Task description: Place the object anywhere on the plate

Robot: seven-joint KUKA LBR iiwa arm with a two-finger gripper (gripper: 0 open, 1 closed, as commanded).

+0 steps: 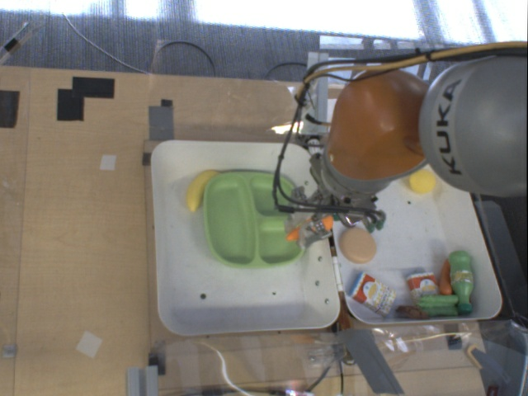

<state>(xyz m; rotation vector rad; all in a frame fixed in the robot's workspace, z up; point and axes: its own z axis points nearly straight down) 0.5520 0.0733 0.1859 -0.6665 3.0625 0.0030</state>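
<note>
The arm's orange band and grey wrist (396,130) hide the gripper (318,225) from above; whether its claw is apart or together cannot be told. A small orange object (294,234), partly masked and hard to identify, lies at the right edge of the green plate (239,221). This glossy, compartmented plate sits in the left bin (239,304), a yellow banana (196,190) touching its far-left corner. The right bin (487,304) holds a tan disc (358,245), a yellow ball (422,181), cartons and a green bottle (460,277).
</note>
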